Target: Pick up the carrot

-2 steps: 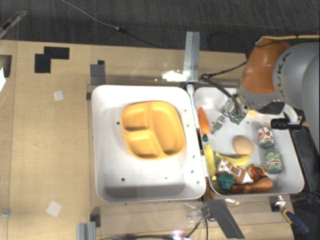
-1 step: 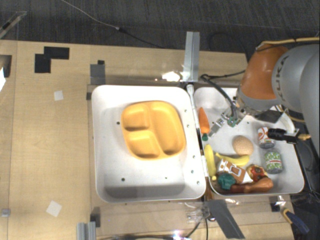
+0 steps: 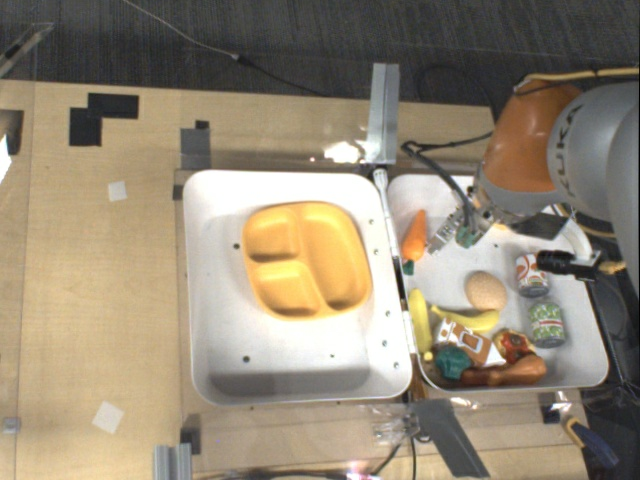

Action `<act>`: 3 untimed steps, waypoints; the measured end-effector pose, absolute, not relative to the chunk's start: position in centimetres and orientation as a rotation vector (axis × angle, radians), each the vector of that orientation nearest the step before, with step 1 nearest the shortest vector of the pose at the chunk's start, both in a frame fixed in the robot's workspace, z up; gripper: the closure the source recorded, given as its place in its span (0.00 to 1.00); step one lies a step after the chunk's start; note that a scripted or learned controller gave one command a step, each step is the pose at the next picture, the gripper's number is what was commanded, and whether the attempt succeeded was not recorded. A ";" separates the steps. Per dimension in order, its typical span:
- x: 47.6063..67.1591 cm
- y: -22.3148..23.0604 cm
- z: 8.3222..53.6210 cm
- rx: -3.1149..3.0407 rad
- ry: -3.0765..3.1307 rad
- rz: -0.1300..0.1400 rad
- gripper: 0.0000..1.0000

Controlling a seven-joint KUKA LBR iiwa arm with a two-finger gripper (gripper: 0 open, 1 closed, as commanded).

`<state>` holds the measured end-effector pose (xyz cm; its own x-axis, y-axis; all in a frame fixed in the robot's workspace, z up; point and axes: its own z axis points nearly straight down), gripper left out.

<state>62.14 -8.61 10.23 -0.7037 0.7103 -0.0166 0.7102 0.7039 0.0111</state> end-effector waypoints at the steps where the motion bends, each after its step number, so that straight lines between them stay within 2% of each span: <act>1: 62.1 -8.6 10.2 1.200 2.884 0.005 0.00; 2: 58.9 -8.7 9.0 1.190 2.889 0.009 0.00; 3: 64.1 -9.0 8.9 1.811 2.554 0.010 0.00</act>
